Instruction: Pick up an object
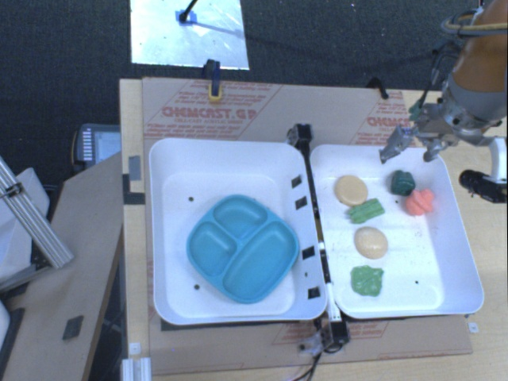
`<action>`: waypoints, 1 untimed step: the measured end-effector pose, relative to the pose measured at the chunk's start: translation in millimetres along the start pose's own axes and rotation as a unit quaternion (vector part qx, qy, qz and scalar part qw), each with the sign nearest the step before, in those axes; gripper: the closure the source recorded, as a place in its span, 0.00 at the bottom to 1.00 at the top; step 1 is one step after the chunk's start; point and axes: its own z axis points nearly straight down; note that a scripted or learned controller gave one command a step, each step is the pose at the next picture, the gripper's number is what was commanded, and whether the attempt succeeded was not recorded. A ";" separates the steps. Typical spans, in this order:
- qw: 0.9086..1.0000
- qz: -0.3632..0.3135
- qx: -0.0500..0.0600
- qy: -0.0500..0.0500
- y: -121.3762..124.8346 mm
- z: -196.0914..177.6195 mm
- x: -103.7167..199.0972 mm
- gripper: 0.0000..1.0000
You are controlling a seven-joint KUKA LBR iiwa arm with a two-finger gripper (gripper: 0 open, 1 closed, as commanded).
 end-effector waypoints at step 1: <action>1.000 -0.001 -0.006 -0.001 1.9 -8.2 0.5 0.00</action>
